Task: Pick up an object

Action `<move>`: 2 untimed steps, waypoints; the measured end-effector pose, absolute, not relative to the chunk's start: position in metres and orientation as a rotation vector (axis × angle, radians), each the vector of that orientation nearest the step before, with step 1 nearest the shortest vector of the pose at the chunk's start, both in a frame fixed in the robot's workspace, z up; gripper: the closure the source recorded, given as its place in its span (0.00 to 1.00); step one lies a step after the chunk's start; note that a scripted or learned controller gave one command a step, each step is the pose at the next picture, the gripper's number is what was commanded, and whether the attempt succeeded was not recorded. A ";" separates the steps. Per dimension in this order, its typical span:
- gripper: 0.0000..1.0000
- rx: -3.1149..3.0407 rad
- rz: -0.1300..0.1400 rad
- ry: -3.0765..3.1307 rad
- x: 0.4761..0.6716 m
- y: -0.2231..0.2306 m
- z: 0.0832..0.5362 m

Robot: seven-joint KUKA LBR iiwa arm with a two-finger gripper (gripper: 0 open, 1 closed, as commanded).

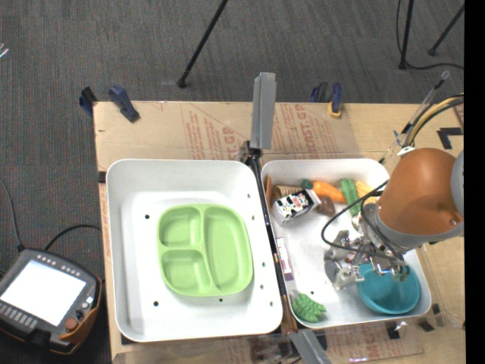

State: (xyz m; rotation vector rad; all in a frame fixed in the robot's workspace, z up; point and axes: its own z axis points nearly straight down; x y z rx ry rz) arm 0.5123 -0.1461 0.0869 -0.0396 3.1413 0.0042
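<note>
The right bin (303, 283) holds several small objects: a black-and-white box (295, 205), an orange carrot-like toy (327, 190), a green piece (349, 189) and a yellow piece (364, 190) at the back, a green leafy toy (309, 306) at the front, a pink-and-white stick (282, 258) along the left wall, and a teal bowl (390, 294) at the front right. My gripper (350, 268) hangs low in the right bin, just left of the teal bowl's rim. The orange band (418, 196) above the wrist hides part of the bin behind it.
In the left bin (129, 196) lies a light green divided plate (204, 249). A grey post (263, 116) stands between the bins at the back. A tablet pendant (42, 294) sits on the floor at the lower left. Cables loop beside the wrist.
</note>
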 end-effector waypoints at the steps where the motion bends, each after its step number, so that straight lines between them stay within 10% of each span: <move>1: 0.00 -0.040 0.003 3.141 0.512 -0.146 0.087; 2: 0.00 0.007 0.000 3.140 0.604 -0.189 0.088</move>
